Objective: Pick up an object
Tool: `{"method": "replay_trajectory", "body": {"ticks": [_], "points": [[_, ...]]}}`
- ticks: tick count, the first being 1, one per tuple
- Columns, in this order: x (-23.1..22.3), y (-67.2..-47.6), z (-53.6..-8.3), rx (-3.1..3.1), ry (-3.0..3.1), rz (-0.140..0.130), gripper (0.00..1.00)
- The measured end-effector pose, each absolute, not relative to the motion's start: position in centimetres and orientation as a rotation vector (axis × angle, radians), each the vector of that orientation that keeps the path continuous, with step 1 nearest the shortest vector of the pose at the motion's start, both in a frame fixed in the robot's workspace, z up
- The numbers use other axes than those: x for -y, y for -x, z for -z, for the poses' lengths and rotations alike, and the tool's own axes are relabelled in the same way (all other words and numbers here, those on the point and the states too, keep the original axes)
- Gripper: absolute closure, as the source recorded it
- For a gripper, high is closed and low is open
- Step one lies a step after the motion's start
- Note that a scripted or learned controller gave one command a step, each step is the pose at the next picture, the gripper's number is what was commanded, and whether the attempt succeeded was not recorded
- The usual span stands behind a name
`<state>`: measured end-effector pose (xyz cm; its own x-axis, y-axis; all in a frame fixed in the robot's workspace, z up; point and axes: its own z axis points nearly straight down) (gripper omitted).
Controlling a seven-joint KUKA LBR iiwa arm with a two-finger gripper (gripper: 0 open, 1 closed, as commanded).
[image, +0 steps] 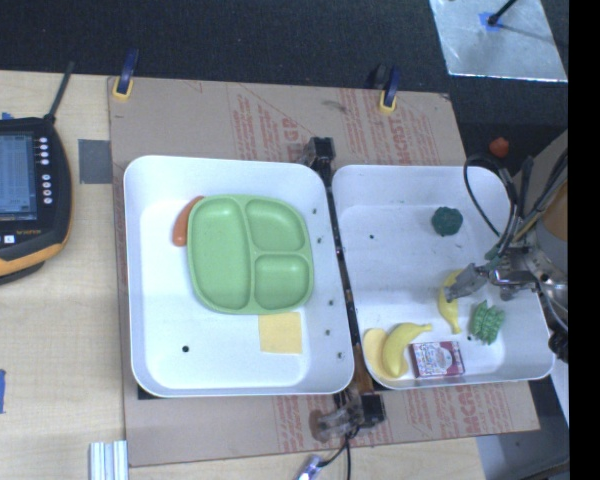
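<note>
The gripper (467, 283), fingers apparently spread and holding nothing, is positioned in the right bin (400, 193) beside a small banana (448, 308); it should be centred before closing.

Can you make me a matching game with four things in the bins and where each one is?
Things:
1. green plate
2. yellow square
3. dark green ball
4. red box

Places:
A. right bin, far side
B. left bin, middle
C. right bin, near edge, beside the banana
D. left bin, just in front of the plate

Pairs: 1-B, 2-D, 3-A, 4-C
</note>
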<state>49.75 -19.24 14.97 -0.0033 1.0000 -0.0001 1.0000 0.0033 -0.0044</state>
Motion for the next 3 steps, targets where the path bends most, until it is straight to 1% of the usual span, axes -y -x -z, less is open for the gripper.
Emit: {"method": "replay_trajectory", "body": {"ticks": [1,2,3], "points": [[18.2,-52.4,-9.1,2.224,2.212,-0.005,0.00],[18.3,-52.4,-10.2,2.225,2.210,-0.007,1.00],[10.9,-58.7,-16.6,2.225,2.215,0.000,1.00]]}}
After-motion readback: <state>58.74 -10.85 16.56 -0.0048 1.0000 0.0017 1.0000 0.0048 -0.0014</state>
